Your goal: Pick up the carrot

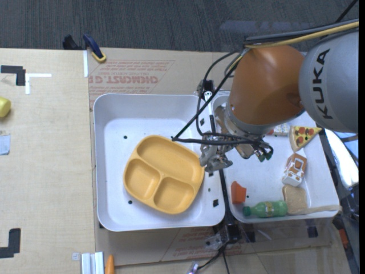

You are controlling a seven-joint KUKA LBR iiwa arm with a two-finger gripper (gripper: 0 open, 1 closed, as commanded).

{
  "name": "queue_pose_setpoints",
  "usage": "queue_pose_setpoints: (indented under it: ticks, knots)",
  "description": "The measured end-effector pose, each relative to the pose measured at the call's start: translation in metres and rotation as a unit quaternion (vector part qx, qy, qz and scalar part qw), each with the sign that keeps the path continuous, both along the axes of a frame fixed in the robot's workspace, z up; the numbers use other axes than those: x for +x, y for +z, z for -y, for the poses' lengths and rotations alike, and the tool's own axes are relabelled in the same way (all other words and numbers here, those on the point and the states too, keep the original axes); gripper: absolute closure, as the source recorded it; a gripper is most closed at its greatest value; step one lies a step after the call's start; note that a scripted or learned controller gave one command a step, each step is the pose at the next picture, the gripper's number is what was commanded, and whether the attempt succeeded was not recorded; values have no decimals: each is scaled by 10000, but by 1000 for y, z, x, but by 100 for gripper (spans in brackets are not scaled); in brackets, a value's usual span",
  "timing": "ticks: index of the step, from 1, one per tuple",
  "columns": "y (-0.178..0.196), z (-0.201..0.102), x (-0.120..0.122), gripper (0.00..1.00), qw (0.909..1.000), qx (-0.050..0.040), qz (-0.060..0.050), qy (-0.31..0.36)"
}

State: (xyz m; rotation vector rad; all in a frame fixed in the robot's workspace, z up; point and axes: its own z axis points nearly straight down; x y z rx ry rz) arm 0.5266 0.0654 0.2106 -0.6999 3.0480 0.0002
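I see the gripper (pixel 215 160) over the rim between bins; jaws possibly together, can't tell; carrot (pixel 238 192) lies near, beside green bottle (pixel 266 209).

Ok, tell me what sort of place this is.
Most likely a robotics lab test bench, not a kitchen. A grey and orange KUKA arm reaches over two shallow white plastic bins, which hold toy food such as a plastic pizza slice, and loose cables trail across the setup.
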Motion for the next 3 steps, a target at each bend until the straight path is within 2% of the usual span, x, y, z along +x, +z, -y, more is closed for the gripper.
queue_pose_setpoints:
  ticks: [1, 2, 3]
  knots:
    - [-55, -77, -6, 100, 9999, -9, -66, 96]
    - [0, -43, -19, 100, 9730, 0, -58, -2308]
    - [-14, -75, -49, 100, 9192, 2, -74, -3937]
